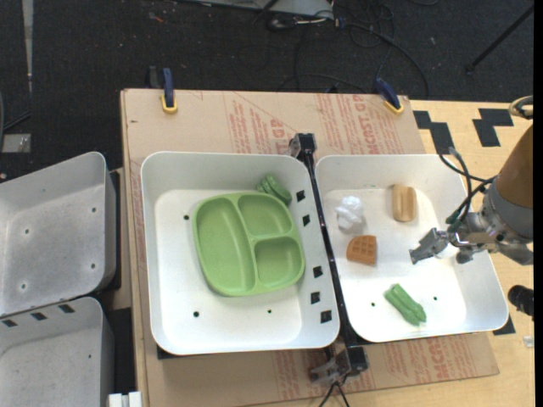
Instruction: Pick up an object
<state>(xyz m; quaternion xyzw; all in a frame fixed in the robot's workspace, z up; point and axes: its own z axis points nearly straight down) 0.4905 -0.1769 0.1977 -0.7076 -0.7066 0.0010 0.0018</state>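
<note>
Found the claw (445, 248) low inside the right bin (484, 312), toward that bin's right wall, reaching in from the view's right under the grey arm (517, 195). Saw its two fingers (424, 248) spread apart, released, with only bare white bin floor between them. Gripped nothing.

Spotted the waffle (362, 250) nearest, lying flat just left of the claw, apart from the fingers. Noted the pod (405, 303), green and long, lying on a slant toward the near wall, below and left of the claw, also untouched. Saw the roll (404, 203), tan and standing on the far side of the bin floor, above and left of the claw. Made out a white lump (349, 213) just left of the roll and just above the waffle, close to the wall shared by the two bins; could not tell what it was.

Found in the left bin (161, 253) a green plate (250, 242) with three compartments, lying flat on the floor. Saw a small green toy (274, 186) at the plate's far right edge, touching or nearly touching it.

Noted both bins resting on a board (229, 117), held at its far edge by two clamps (168, 91). Saw grey trays (51, 219) at the view's left, well apart from the bins.
</note>
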